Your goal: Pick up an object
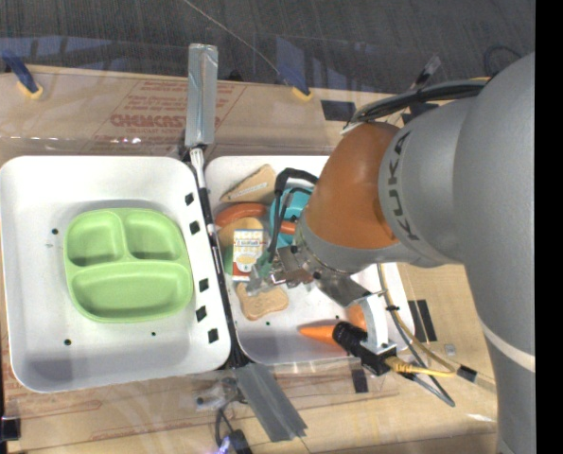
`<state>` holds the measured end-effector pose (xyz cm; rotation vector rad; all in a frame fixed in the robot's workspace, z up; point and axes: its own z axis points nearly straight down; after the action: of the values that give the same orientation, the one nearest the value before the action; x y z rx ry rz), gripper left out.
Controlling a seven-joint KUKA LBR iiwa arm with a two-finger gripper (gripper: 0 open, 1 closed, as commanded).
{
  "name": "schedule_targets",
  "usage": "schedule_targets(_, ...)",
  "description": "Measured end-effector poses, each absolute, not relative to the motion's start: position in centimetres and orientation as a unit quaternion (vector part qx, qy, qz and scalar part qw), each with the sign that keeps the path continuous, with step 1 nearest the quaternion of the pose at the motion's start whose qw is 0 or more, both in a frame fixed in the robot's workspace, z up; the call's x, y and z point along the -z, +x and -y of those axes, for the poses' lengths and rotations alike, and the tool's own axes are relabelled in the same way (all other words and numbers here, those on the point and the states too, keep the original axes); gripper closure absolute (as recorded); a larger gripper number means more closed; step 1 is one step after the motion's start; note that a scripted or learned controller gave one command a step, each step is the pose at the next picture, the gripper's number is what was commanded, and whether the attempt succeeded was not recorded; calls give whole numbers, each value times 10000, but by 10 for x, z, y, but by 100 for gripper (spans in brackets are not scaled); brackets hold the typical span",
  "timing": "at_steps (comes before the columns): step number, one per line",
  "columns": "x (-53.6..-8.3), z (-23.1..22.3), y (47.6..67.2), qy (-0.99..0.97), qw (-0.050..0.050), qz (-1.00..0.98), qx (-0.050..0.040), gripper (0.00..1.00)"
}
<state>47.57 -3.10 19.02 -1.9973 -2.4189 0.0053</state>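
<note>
— What's it going for in the right bin (262, 353)?

— Looks like the toast-shaped piece (262, 302), a flat tan slab with a darker crust edge, lying on the bin floor toward the left wall, near the middle. The gripper (265, 274) sits right over its far edge, with metal fingers pointing down-left.

— Has it got hold of it?

— I can't tell. The fingertips are a small blur against the clutter, and I can't make out whether they're spread or pinched.

— What else is in there?

— A small packet with a yellow label (248, 251) just beyond the toast, an orange-red rounded thing (238, 215) behind that, and a tan wedge (251, 183) at the far end. Something teal (292, 202) pokes out beside the arm's orange band (357, 192). At the near side there's a carrot (325, 331), orange and tapered.

— And the other bin?

— The left bin (21, 253) holds a pale green divided plate (127, 263), three compartments, lying flat in the middle.

— The bench itself?

— Brownish cardboard-like sheeting (92, 112) under both bins, with printed lettering at the far side, taped corners, and dark floor (73, 8) beyond. Cables (423, 367) trail at the near right.
</note>
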Motion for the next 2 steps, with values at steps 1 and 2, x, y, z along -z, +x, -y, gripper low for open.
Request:
schedule_targets(1, -191, 91, 476, -6550, 2, 7556, -5, 100)
schedule_targets(2, -191, 30, 482, -7551, 5, 6556, 0, 100)
